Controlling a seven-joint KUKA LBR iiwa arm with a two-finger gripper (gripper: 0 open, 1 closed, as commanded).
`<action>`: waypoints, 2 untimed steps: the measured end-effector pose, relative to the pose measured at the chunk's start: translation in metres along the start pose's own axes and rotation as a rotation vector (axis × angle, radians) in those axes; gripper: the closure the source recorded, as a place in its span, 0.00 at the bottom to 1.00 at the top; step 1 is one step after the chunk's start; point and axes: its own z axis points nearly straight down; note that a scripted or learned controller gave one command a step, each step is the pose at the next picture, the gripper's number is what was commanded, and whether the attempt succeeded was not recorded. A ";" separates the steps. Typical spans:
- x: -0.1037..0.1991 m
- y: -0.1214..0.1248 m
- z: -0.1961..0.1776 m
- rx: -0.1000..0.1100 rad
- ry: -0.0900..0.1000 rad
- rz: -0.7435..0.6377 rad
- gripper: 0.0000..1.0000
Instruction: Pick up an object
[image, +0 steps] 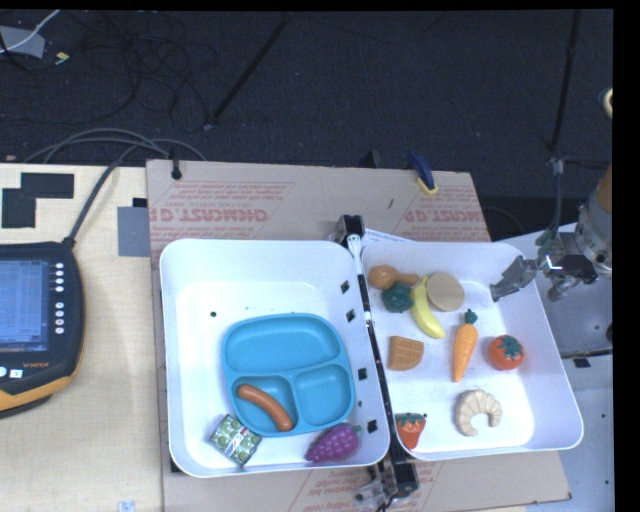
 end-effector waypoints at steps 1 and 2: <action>0.063 0.015 0.151 -0.007 -0.001 -0.002 0.00; 0.111 -0.013 0.170 0.006 0.004 -0.002 0.00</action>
